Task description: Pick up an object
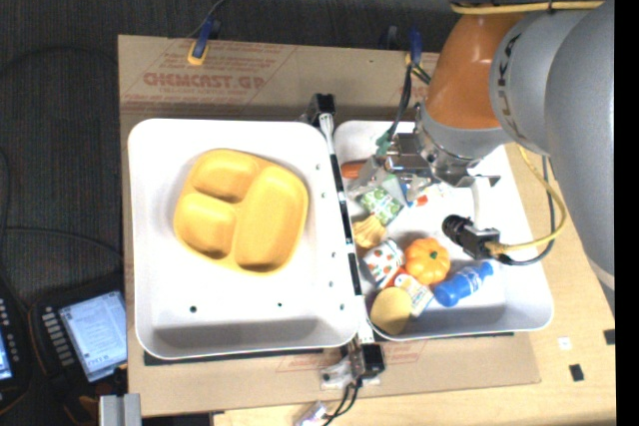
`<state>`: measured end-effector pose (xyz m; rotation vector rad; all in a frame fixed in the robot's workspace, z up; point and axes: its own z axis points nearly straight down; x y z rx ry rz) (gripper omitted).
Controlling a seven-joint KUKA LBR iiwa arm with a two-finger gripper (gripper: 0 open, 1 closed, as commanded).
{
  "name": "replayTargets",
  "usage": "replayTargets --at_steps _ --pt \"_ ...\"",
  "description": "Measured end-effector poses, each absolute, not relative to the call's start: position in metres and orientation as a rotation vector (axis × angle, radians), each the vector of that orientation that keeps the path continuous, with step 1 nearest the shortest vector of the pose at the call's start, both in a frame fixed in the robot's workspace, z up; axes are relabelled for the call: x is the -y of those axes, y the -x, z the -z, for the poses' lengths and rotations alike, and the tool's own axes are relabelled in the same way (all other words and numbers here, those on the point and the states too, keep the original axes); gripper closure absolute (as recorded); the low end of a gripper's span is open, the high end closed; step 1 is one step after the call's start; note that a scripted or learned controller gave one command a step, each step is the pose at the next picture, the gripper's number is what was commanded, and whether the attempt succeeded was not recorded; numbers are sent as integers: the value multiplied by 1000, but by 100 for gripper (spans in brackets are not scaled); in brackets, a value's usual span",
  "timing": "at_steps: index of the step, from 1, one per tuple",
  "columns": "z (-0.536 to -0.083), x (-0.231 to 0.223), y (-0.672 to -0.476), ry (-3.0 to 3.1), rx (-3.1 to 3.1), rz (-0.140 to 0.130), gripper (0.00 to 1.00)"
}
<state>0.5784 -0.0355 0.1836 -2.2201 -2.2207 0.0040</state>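
Arm over right bin, gripper (399, 177) low among clutter.
Finger spread: cannot tell. Small pumpkin (427, 259), blue bottle (462, 283) and yellow ball (391, 309) lie in the right bin (529, 309); yellow tray (241, 209) occupies the left bin (160, 314).

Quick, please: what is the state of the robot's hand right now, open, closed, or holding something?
Hand: it cannot be told; it is low in the right bin, above the small items.
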Motion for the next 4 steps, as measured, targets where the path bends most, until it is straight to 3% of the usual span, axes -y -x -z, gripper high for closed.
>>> replayTargets --at_steps 1,2,3,4 --pt "-127 138 -565 2223 2219 -6 0" --pt "-89 111 -585 2225 2224 0 0" --pt "-101 112 -587 2229 2229 7 100" --pt "-100 112 -587 2229 2228 7 0"
